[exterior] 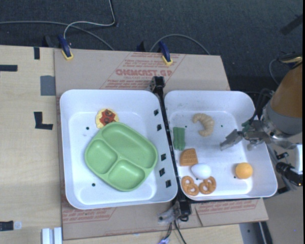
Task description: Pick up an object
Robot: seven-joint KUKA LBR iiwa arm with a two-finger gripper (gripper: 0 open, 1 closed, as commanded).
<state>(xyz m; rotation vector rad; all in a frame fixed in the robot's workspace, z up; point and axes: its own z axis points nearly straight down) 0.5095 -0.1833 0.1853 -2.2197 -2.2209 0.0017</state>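
Wooden counter (20, 151) with black tape marks on the left, cardboard sheet (137, 71) under two white bins, dark carpet (193, 14) behind with cables and two blue-yellow clamps (66, 49) on the cardboard's far edge. Left bin (73, 103): green divided plate (121, 155) in the middle, small pizza toy (107, 117) touching its far left rim. Right bin (221, 96): green block (179, 138) by the left wall, orange wedge (188, 157) just below it, white egg (202, 171) under that, two pretzels (199, 186) near the front wall. Croissant (204, 124) sits toward the back middle, orange ball (243, 171) front right. Gripper (233, 139) enters over the right wall, hovering above bare bin floor between croissant and ball, touching neither. Fingers look slightly parted with nothing between them, but they are small and blurry, so hard to be sure.
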